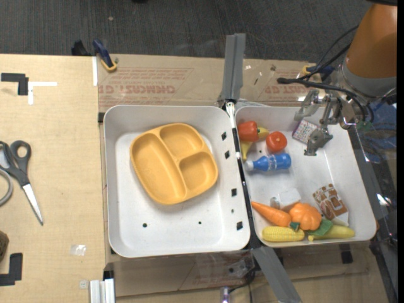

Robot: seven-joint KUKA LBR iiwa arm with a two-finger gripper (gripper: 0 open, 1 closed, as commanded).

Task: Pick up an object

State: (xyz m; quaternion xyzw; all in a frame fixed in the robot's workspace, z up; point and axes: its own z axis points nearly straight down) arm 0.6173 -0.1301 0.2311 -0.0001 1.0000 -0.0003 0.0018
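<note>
Gripper (320, 126) upper right of frame, above right bin (360, 169), finger spacing cannot be told, nothing seen held, small purple-white card (303, 131) just left of it, blue bottle (270, 163) lower left, yellow divided plate (173, 163) in left bin (120, 232).

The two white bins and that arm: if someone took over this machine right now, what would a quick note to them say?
Gripper: hanging over the upper part of the right white bin, nothing visibly between its fingers; open or shut is unclear.
Things: the right bin holds a red toy pepper, red tomato, blue and white bottle, orange carrot, yellow corn cob and a small purple packet beside the gripper. The left white bin holds a yellow divided plate.
Done: nothing lifted.
Left: grasp and lift one object.
</note>
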